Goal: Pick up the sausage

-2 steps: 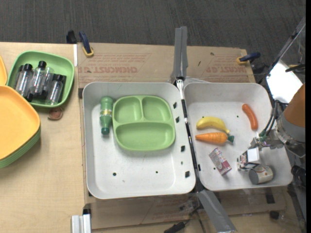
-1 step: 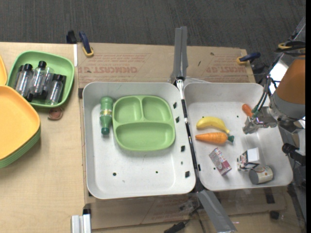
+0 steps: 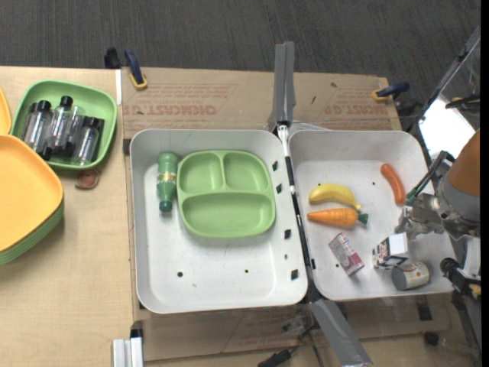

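- Right bin (image 3: 328, 140), near edge: grey can (image 3: 411, 275) on its side at about 5 o'clock of the bin, touching a small white carton (image 3: 391, 251) just above it.
- Pink packet (image 3: 346, 253) lies tilted at about 6 o'clock of the bin, apart from the carton.
- Gripper (image 3: 416, 219) sits at the bin's 3 o'clock edge, low over the floor, just above the carton. Cannot tell whether it is apart or together; nothing visibly clamped.
- Arm (image 3: 466, 178) enters from the right, orange band showing at the frame edge.
- Carrot (image 3: 334, 217) near bin centre, green tip pointing to 3 o'clock.
- Banana (image 3: 334, 195) just beyond the carrot, nearly touching it.
- Sausage (image 3: 393, 183): on the bin floor at about 2 o'clock, lying slanted, free, just up-left of the gripper, apart from the banana.
- Left bin (image 3: 145, 228): green 3-compartment tray (image 3: 226, 193) in the far half; green bottle (image 3: 166, 180) lying just beside the tray's 9 o'clock side.
- Left of the bins: stack of yellow plates (image 3: 27, 201) at the frame edge; beyond it, a green dish (image 3: 99, 102) holding 4 dark-capped vials (image 3: 63, 128).
- Far edge: cardboard sheet (image 3: 229, 102) with clamps (image 3: 135, 69).
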`<state>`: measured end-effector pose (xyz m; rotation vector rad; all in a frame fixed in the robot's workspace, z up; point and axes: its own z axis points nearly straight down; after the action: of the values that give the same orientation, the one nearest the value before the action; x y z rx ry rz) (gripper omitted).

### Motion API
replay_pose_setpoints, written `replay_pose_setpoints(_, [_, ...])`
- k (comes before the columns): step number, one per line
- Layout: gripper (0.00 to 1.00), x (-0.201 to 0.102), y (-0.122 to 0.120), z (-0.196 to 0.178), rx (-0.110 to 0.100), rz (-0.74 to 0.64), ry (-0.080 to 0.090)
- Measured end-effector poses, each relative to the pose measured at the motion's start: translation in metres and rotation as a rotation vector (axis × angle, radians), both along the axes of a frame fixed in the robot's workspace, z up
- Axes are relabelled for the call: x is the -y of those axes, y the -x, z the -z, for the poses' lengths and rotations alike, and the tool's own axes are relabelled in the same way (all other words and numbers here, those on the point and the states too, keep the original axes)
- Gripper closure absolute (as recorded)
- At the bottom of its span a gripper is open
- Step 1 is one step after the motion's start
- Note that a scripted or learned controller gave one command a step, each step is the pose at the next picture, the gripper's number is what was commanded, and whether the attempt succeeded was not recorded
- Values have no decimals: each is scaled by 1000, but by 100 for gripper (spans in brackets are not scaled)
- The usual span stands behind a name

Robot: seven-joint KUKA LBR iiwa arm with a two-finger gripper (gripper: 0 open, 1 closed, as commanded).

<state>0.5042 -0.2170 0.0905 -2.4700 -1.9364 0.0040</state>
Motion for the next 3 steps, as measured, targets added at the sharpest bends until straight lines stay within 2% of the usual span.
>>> replay_pose_setpoints(1, [100,-2,-63,-40,2,91,3])
replay_pose_setpoints(2, [100,-9,-29,-17,0,2,1])
replay_pose_setpoints(3, [100,-25,-92,-45,3,-134,2])
